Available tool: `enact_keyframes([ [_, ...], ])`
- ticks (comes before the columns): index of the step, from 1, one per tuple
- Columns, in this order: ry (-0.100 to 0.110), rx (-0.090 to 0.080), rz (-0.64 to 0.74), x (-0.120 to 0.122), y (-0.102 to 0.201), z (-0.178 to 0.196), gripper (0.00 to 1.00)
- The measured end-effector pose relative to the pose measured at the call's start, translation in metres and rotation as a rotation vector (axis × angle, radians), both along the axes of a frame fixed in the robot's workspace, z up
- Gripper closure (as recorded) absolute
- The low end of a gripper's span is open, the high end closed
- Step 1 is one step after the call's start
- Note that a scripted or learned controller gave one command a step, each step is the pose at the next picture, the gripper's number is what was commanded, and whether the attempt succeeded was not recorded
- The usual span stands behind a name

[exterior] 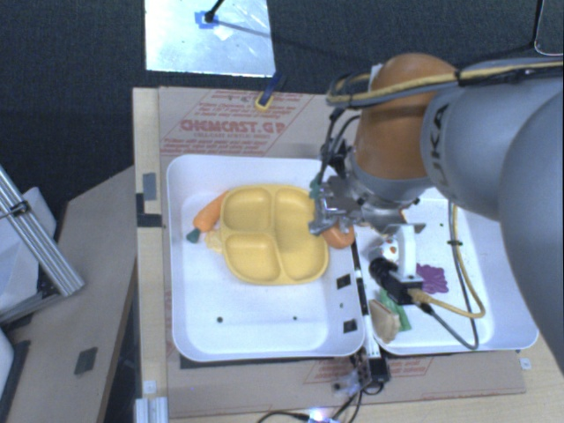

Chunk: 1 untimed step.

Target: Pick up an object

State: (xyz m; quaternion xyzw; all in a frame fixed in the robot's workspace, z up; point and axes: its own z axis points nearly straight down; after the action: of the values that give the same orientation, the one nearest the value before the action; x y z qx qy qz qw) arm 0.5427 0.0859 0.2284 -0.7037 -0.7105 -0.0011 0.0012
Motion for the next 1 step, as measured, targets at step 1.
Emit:
enact_keyframes([
  [1,0.0,-0.003,-0.005,-0.0037,0.0039,-0.0138,1.0],
])
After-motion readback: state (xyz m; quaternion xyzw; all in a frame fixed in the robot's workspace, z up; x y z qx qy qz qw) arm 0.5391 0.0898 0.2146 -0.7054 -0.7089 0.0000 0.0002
